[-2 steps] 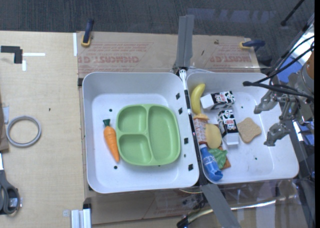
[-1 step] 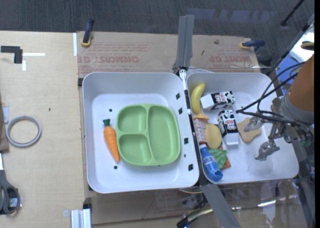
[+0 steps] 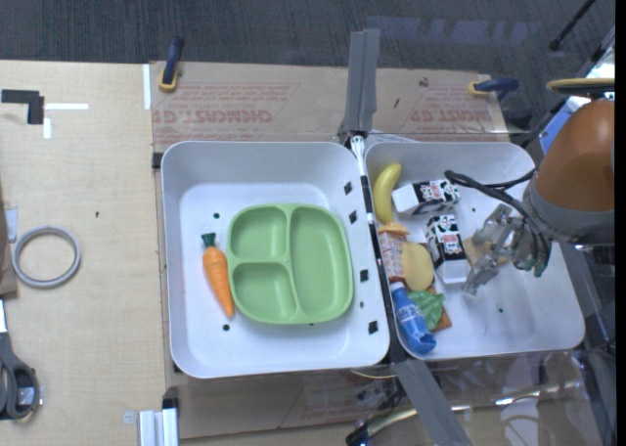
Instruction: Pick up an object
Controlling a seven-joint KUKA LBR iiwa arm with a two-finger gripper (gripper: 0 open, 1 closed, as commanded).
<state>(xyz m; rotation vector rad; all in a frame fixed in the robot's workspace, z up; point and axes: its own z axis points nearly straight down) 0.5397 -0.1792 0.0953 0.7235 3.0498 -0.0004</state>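
Since the gripper [image 3: 486, 260] hangs with fingers spread and nothing between them over the right bin [image 3: 548, 332], just right of the cow-print carton [image 3: 448, 237] at mid-right of frame, that carton looks nearest. Descend squarely, straddling it, clear of the potato [image 3: 418, 265] and banana [image 3: 385, 187].

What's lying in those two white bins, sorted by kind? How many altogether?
Left bin:
Carrot: 1
Green tray: 1
Right bin:
Banana: 1
Potato: 1
Black-and-white cartons: 2
Blue bottle: 1
Snack packet: 1
Total: 8
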